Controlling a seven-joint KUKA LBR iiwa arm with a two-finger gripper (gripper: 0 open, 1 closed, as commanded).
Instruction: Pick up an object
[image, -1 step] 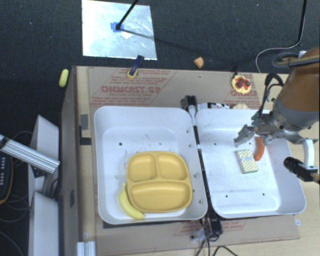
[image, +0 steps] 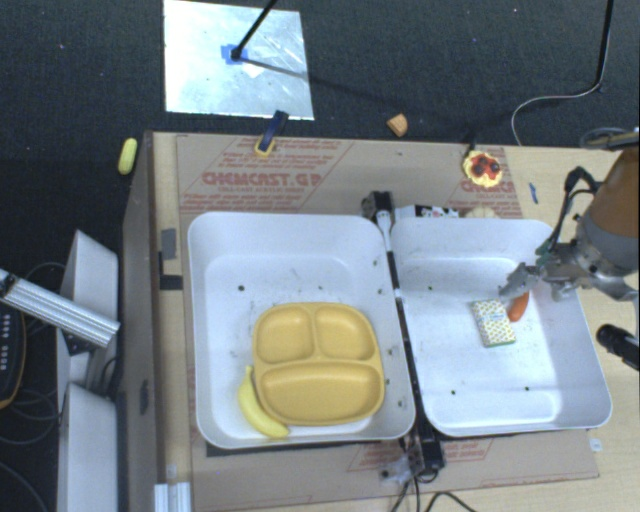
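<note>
Carrot-like orange piece (image: 517, 305) lies in the right bin (image: 560, 400), touching a small patterned block (image: 493, 322). Small, light and probably smooth, it should be pinched across its narrow middle. Whether the gripper (image: 527, 280) just above holds it, I cannot tell.

Both bins are plain white, the left bin (image: 215, 300) and the right bin (image: 560, 400) alike, each speckled with a few small dark dots. In the left one sits a divided tray (image: 318, 362) in a muted mustard yellow, with a brighter yellow banana (image: 258, 408) at its edge. In the right one lies a small pale block (image: 494, 322) with a fine yellowish dotted pattern, and an orange carrot-like piece (image: 518, 305). The bench board (image: 330, 170) is tan cardboard printed with red lettering. On it rests a yellow disc with red and dark spots (image: 483, 167). The floor carpet (image: 60, 90) is dark charcoal, with a silvery sheet (image: 237, 60).
</note>
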